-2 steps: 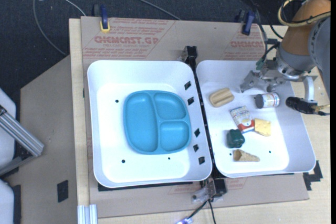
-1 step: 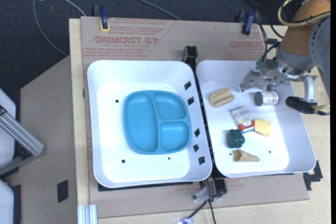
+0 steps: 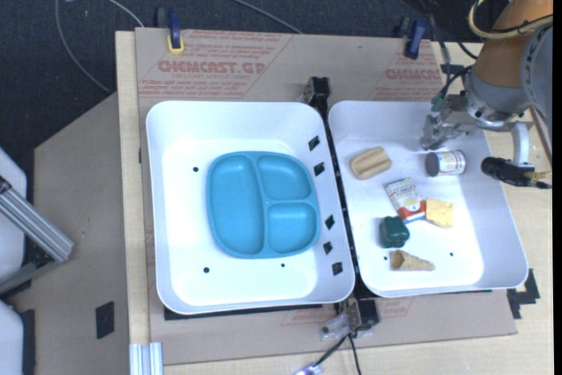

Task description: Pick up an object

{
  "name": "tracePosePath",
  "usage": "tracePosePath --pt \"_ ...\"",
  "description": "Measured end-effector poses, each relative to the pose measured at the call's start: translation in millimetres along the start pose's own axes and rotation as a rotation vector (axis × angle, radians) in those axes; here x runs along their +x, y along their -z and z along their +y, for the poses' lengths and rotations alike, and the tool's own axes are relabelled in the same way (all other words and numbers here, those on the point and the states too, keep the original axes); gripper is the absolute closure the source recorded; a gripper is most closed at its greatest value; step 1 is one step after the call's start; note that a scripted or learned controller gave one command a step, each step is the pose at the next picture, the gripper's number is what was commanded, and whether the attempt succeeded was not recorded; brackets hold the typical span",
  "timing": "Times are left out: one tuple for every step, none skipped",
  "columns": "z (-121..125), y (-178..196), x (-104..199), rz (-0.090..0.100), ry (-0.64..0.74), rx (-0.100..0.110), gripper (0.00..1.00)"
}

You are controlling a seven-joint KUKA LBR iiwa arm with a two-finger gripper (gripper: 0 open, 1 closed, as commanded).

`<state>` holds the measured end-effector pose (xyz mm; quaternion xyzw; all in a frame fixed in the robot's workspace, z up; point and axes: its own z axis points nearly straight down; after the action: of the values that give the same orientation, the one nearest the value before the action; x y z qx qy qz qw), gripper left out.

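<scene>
The right bin [image 3: 492, 259] holds several small objects. A tan bread roll [image 3: 370, 162] lies at its left and a small white can [image 3: 447, 162] lies on its side toward the back right. Nearer the middle are a red and white packet [image 3: 404, 195], a yellow cheese wedge [image 3: 439, 212], a dark green block [image 3: 393, 231] and a tan cone [image 3: 411, 261]. My gripper [image 3: 433, 134] hangs over the back right of this bin, just above and behind the can. Nothing shows in its grasp.
The left bin [image 3: 176, 277] bears a blue divided plate [image 3: 262, 203]. Black clips [image 3: 318, 167] line the seam between the bins. The grey arm with its orange band [image 3: 514, 31] comes in from the upper right. A black-tipped part [image 3: 507, 170] sticks out over the right rim.
</scene>
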<state>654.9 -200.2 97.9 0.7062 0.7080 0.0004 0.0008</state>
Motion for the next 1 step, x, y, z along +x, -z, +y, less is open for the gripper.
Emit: tracePosePath --pt "-4.8 47.6 3.1 -0.001 -0.002 -0.004 1.00"
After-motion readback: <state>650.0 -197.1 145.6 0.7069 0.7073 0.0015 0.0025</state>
